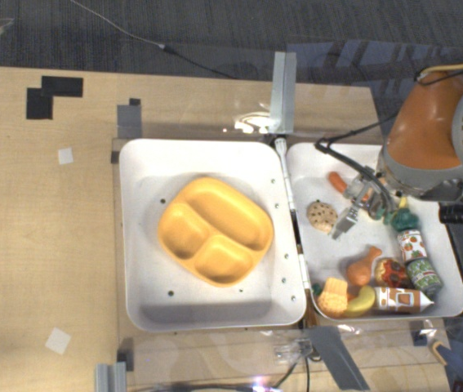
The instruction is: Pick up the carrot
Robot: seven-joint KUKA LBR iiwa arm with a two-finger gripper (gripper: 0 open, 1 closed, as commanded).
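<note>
Camera view, read from its near edge toward its far edge, with the right bin (313, 170) as our landmark. Along the near wall of that bin we see a corn cob (333, 295), a banana (362, 300) and a small carton (401, 300) lying in a row. Just beyond them sit a tomato-printed can (389, 269), a green-labelled can (424, 274) and a brown drumstick (363, 265). A small bottle (411, 242) lies near the bin's right wall.

Toward the middle of the right bin we see the gripper (347, 220) hanging from the grey arm with its orange band (427, 133). We cannot tell how far its fingers stand apart, and we see nothing between them. A speckled cookie (322, 216) lies just to its left.

In the far half of the right bin lies the carrot (338, 183). It is a short orange-red piece. Its long axis runs diagonally, from the far left toward the near right, and its near-right end passes under the gripper body. Which end is the tip we cannot tell.

Left of the right bin stands the left bin (141, 300), with a yellow divided plate (215, 229) at its middle.
</note>
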